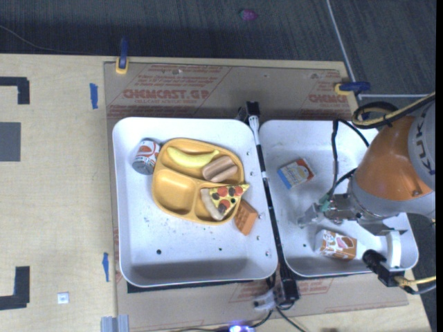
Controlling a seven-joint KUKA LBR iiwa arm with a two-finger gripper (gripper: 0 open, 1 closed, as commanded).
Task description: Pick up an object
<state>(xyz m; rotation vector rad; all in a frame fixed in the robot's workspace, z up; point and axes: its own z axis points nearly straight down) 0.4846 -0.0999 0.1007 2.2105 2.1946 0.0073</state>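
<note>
The small orange and white carton (337,245) lies on its side on the floor of the right bin (291,254), toward that bin's 5 o'clock corner, its long axis running from about 10 o'clock to 4 o'clock; its white end points toward 10 o'clock and its orange-brown end toward 4 o'clock, with print on the upper face too small to read. Just off its 11 o'clock side hangs the gripper (313,213), a grey metal piece low over the bin floor, apart from the carton and with nothing visibly held; whether it is spread or closed cannot be told. At 11 o'clock from the gripper a blue and white packet (295,173) lies flat. At 9 o'clock, the left bin (187,261) holds a yellow divided tray (173,189) with a toy hot dog (219,167), a pizza slice (223,198), and a can (145,156) against its 10 o'clock edge.
</note>
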